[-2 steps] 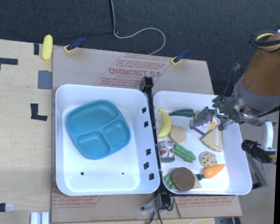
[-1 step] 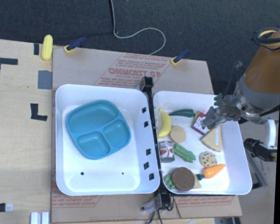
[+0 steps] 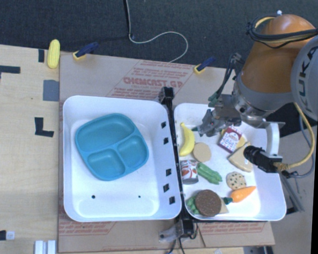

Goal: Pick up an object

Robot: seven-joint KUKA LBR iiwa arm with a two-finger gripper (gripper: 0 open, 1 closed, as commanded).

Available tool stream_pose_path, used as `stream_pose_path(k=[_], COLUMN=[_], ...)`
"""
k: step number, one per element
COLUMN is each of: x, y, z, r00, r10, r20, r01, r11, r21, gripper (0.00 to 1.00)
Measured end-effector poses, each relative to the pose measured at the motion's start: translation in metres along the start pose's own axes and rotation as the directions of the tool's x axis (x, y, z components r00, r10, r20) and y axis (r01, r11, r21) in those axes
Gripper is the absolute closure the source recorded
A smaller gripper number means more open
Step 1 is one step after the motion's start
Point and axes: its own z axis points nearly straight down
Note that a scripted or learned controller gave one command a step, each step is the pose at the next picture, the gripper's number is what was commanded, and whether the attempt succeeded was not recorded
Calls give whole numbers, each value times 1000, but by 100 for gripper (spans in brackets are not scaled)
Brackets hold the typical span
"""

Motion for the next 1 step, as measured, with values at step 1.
stream_pose_path(k=[1], x=[46], y=[20], z=[-52], r00=[1000], r10=[4], r20=[2], r01=[-4], r11=[1000], r21=[-3], gripper=[100])
